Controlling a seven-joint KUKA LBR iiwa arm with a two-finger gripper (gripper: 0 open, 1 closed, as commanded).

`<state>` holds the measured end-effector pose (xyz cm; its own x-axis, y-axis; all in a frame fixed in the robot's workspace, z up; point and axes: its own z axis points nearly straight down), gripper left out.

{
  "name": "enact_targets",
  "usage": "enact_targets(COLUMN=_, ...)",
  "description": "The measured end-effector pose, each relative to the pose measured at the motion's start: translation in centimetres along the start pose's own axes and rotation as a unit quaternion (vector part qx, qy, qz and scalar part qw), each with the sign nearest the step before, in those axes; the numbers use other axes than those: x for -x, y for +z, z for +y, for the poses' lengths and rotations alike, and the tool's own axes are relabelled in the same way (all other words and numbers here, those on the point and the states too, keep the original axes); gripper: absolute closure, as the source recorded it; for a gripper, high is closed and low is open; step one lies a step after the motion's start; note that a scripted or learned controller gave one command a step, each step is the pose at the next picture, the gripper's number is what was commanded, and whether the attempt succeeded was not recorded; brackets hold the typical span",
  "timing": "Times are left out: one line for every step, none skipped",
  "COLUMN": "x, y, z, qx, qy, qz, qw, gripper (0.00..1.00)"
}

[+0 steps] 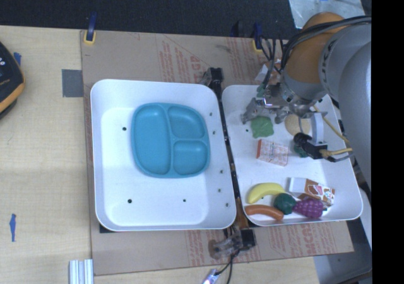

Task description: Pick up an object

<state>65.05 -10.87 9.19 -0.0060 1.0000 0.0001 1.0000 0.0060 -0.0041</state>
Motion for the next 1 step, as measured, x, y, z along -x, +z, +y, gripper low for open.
enact_targets(x=2.87, y=-0.04, z=0.56, qx=0.001, qy=0.002, qz=0.0, qw=1.0, gripper=0.0)
